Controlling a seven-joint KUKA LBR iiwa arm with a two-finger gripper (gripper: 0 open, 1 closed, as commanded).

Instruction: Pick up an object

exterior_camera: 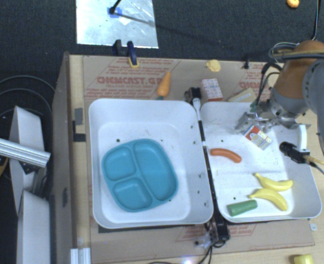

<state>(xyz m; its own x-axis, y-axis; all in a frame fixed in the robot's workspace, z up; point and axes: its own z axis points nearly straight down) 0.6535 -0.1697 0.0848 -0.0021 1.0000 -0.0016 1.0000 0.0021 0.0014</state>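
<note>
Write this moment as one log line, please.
pincer over right bin far end | hot dog, bananas lying loose | tray in left bin

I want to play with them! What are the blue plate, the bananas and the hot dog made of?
The blue plate looks like smooth, matte plastic: one even colour, moulded compartments. The bananas and the hot dog are probably plastic toys too, since their colours are flat and unmarked, though rubber cannot be ruled out.
</note>
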